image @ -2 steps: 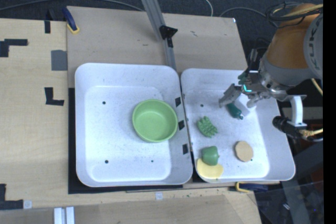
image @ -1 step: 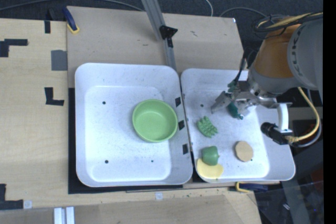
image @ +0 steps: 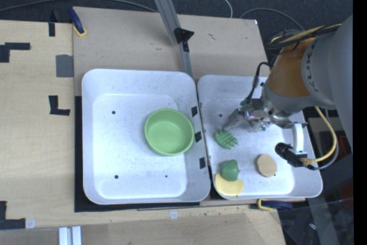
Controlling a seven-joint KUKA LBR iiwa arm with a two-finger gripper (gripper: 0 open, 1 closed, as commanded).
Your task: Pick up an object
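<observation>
The arm (image: 312, 74) reaches in from the right and hangs low over the right bin (image: 218, 92), its orange band above the wrist. The gripper (image: 238, 117) sits near the middle of that bin, pointing left. One dark finger shows, slanting down toward the bin floor; I cannot tell whether the fingers (image: 232, 119) are apart or together, and nothing shows between them.

Just below and left of the fingertip lies a spiky green toy (image: 226, 139), near the gripper. Further toward the front edge of the same bin sits a green block (image: 230, 169), resting against a yellow piece (image: 229, 185) at the rim. A round tan piece (image: 266, 166) lies to the right of those, apart from them.

The left bin (image: 106, 94) holds a green bowl (image: 168, 132), upright, near its right side.

Both bins rest on the tabletop (image: 126, 37), and a grey pole (image: 163, 0) slants across it toward the gap between the bins.
</observation>
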